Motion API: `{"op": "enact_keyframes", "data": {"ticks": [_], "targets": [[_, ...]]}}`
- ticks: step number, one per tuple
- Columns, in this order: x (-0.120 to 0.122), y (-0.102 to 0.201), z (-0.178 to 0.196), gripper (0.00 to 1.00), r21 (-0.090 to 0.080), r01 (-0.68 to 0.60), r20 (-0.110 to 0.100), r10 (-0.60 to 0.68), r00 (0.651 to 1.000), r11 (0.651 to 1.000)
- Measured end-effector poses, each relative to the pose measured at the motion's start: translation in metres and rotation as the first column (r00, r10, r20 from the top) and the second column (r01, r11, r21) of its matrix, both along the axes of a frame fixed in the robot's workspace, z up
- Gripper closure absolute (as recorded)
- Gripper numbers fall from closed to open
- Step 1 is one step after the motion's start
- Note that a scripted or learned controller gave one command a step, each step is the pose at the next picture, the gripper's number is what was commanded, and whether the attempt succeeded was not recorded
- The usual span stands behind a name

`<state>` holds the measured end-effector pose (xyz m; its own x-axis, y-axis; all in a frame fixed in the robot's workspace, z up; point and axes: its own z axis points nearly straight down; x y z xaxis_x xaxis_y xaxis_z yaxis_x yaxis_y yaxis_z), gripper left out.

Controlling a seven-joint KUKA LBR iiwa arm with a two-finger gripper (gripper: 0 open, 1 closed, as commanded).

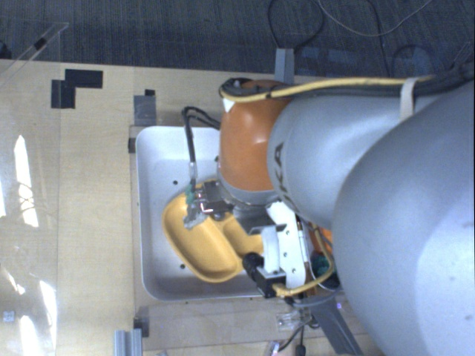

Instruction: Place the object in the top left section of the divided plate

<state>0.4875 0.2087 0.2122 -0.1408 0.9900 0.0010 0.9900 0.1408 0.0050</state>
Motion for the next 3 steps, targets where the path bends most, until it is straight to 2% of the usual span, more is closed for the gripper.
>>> {"op": "enact_keyframes", "data": {"ticks": [1,2,3], "targets": [[0.001,0.001,0.01,1.0,0.0,-0.008,0.002,0.008,1.0,1.0],[0.001,0.001,0.01,0.0,0.0,-0.008,0.002,0.008,1.0,1.0],[0.002,0.002,0.021,1.0,0.001,-0.015,0.006,0.015,1.0,1.0]]}}
